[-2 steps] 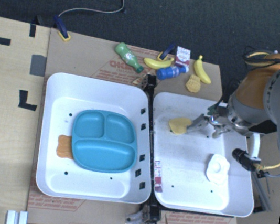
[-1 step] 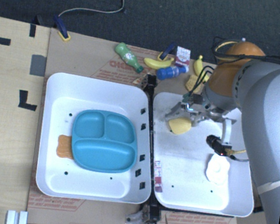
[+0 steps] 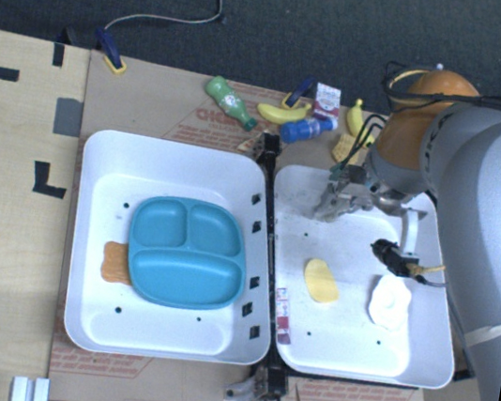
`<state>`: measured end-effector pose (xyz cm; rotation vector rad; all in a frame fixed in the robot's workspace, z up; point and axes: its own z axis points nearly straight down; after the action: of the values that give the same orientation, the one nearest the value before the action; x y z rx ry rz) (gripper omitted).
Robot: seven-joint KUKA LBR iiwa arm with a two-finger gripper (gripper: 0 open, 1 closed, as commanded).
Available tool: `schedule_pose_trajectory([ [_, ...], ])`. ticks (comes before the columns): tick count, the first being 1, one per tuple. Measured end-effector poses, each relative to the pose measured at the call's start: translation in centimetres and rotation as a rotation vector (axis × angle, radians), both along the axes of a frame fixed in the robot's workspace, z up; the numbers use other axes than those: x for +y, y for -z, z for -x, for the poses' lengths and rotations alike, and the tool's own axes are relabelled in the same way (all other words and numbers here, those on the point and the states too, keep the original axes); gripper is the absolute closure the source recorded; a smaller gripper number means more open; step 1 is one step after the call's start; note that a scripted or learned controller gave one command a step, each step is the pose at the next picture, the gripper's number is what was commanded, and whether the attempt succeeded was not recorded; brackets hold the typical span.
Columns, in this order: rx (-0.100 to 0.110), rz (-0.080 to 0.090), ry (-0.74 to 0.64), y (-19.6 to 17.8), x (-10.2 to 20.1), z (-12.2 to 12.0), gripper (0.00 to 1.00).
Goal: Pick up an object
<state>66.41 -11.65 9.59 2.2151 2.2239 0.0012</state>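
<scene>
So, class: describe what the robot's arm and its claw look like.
The arm is bulky, rounded and pale grey, with an orange band above the wrist. Black cables loop around that band. The claw is small, metallic grey, with thin fingers.

I have one camera to work from, fixed above the bench and looking down on it at a slant. It sits far enough back that both white bins fit whole: the left bin [image 3: 96, 216] and the right bin [image 3: 414, 360] lie side by side across the middle of my view, with a strip of dark floor along the top and bare bench [image 3: 3, 201] to the far side of the left bin. The arm [image 3: 484, 196] comes in from the right of my view and looms large there, so it is the part nearest the lens. The gripper [image 3: 334, 202] shows over the far end of the right bin, too small for fine detail.
</scene>
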Motion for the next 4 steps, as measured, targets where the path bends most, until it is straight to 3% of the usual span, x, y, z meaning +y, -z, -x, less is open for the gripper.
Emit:
schedule_pose_trajectory([
  [1,0.001,0.001,0.000,0.1,0.0,0.0,0.00],
  [2,0.001,-0.001,0.004,1.0,2.0,7.4,0.00],
  [4,-0.006,0.002,0.002,0.9,1.3,11.1,0.00],
])
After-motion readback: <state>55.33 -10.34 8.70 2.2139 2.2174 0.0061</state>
